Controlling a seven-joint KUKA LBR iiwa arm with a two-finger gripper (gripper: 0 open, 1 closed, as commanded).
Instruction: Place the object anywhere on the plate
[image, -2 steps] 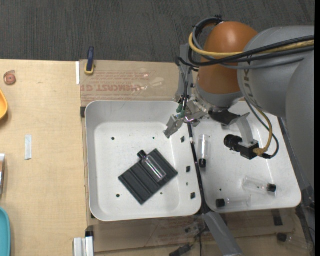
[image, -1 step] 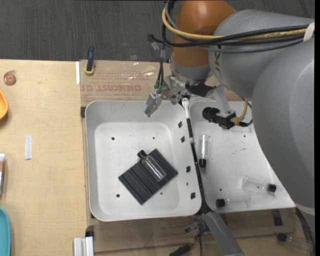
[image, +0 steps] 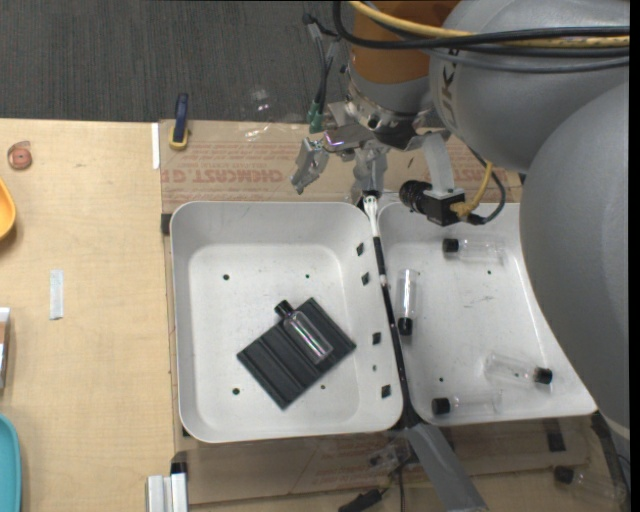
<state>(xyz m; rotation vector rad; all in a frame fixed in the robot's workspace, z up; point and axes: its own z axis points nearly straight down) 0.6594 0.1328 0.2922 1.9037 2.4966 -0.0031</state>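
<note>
The tool (image: 335, 165) hangs spread; the clear bottle (image: 305, 330) lies diagonally on the black plate (image: 295, 352), cap up-left.

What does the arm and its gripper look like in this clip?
The arm is bulky, smooth and rounded, in light grey, with an orange band above the wrist. Black and yellow cables loop over it. The gripper is bare metal with thin fingers, small wires and a green part beside it.
</note>
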